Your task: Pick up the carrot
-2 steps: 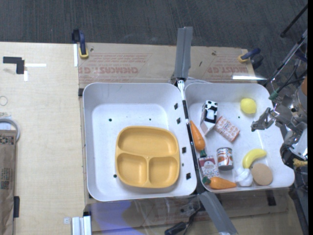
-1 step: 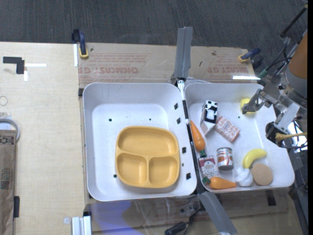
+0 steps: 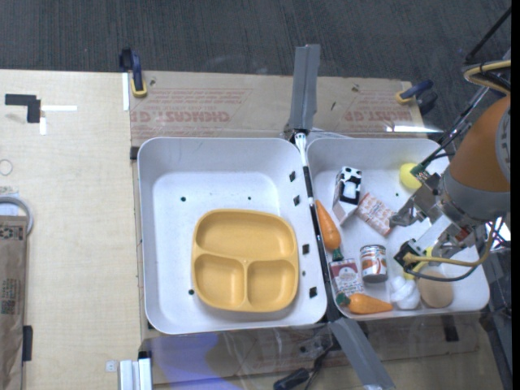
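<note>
Left bin [image 3: 211, 177]: a yellow divided plate [image 3: 245, 260]. Right bin [image 3: 382, 157]: one carrot [image 3: 328, 226] lies along the left wall, and a second carrot [image 3: 370, 303] lies at the front edge, near a can [image 3: 373, 262]. Your claw [image 3: 414, 218] hangs over the right side, well apart from both; how far open it is, you cannot tell. Judged stage: approach, no grasp yet. Next you must travel left and descend over one carrot

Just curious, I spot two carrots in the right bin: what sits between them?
In the camera view, a red-and-white box lies between the upper carrot by the dividing wall and the lower carrot near the front wall.
</note>
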